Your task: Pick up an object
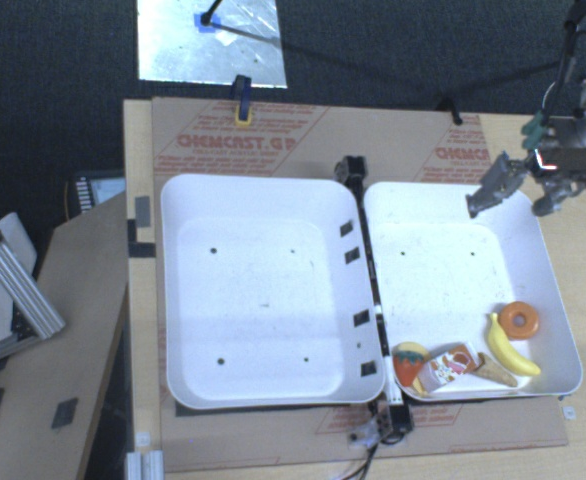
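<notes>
The two-finger gripper hung with jaws apart and empty above the right white bin's far edge, well apart from the yellow banana in its near corner.

The bins look like smooth white plastic, matt with a faint sheen; the board under them is brown cardboard, dull, printed in red; the sheet behind it is bright metal, scuffed and reflective; the floor is dark, rough carpet; the rail at left is bare ribbed aluminium; the banana and the orange ring seem glossy plastic; the packet is shiny printed wrapping; the gripper is grey matt metal or plastic, which one unclear.
</notes>
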Tool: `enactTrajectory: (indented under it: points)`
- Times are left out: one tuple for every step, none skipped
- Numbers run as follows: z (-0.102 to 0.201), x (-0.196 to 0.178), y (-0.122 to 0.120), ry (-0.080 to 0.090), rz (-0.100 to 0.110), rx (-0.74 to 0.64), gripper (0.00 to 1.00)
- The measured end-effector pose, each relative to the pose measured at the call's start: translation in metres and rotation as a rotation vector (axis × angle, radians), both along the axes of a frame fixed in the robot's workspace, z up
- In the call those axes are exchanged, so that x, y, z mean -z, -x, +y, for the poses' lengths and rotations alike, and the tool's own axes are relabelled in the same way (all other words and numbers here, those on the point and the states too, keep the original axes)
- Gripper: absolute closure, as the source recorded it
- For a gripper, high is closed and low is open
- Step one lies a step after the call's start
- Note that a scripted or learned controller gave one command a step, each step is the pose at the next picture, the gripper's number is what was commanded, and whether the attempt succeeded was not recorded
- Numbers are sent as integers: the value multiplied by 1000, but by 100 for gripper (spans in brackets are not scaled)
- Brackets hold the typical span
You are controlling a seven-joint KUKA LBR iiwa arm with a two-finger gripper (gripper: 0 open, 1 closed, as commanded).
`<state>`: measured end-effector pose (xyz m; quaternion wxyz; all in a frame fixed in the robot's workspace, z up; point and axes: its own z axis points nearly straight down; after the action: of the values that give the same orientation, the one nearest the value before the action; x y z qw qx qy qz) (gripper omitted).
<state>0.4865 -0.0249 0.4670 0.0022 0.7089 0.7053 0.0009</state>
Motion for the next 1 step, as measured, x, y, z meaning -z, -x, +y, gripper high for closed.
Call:
enactTrajectory:
  points:
    - [78, -72, -2, -5, -6, -16, 0]
